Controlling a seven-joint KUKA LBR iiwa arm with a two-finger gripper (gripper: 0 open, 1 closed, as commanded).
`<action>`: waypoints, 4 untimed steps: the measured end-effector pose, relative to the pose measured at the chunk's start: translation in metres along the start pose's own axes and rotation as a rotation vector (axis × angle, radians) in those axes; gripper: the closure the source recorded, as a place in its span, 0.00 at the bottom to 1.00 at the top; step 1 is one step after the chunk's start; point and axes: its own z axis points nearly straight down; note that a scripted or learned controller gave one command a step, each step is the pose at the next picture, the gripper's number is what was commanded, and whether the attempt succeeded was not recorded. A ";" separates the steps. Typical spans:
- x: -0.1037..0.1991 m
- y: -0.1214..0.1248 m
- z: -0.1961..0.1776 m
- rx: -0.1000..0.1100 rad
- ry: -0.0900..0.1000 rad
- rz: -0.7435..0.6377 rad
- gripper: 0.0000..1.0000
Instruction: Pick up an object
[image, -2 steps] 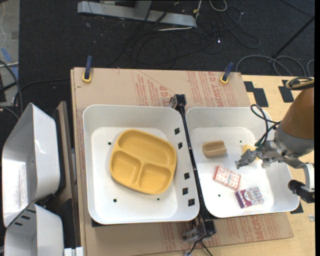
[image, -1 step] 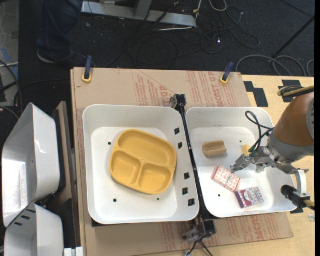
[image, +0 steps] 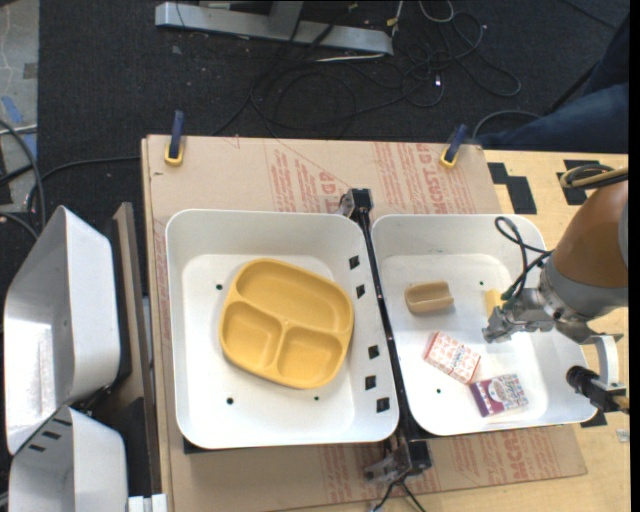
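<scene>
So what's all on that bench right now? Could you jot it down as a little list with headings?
left bin: holds a yellow divided plate
right bin: holds a tan block, a pink-and-white packet and a purple-and-white packet
arm: reaches in from the right, over the right bin
gripper: low above the right bin's floor, right of the tan block
held item: none seen between the fingers

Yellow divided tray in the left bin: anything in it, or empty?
Empty. The yellow divided tray lies flat, right side up, in the left bin; all three compartments show bare yellow.
</scene>
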 end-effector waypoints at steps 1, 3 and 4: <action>0.006 -0.003 -0.044 -0.003 -0.001 -0.005 1.00; 0.021 0.005 -0.157 -0.006 -0.002 -0.008 1.00; 0.076 0.019 -0.145 0.000 0.001 -0.010 1.00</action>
